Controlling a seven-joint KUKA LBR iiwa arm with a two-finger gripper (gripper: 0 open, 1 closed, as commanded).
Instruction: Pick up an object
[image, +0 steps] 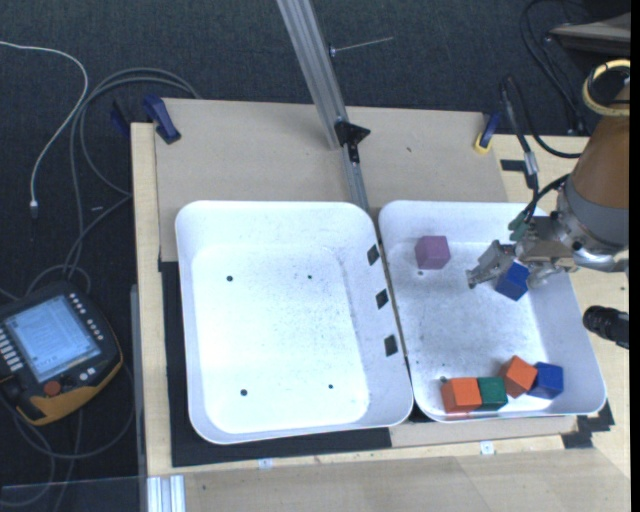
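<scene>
My gripper (512, 272) hangs over the upper right part of the right bin (440, 318), reaching in from the right. A small blue block (514, 282) sits tilted between its two fingers, and the fingers are shut on it. A purple cube (432, 252) lies to the left of the gripper, apart from it. Along the bin's near wall lie an orange block (461, 394), a green block (491, 391), an orange cube (520, 375) and a blue cube (548, 378), packed close together.
The left bin (275, 318) stands beside the right one, with black clips on the shared rim (384, 297). A slanted metal pole (320, 75) rises behind the bins. A teach pendant (52, 345) and cables lie on the floor at left.
</scene>
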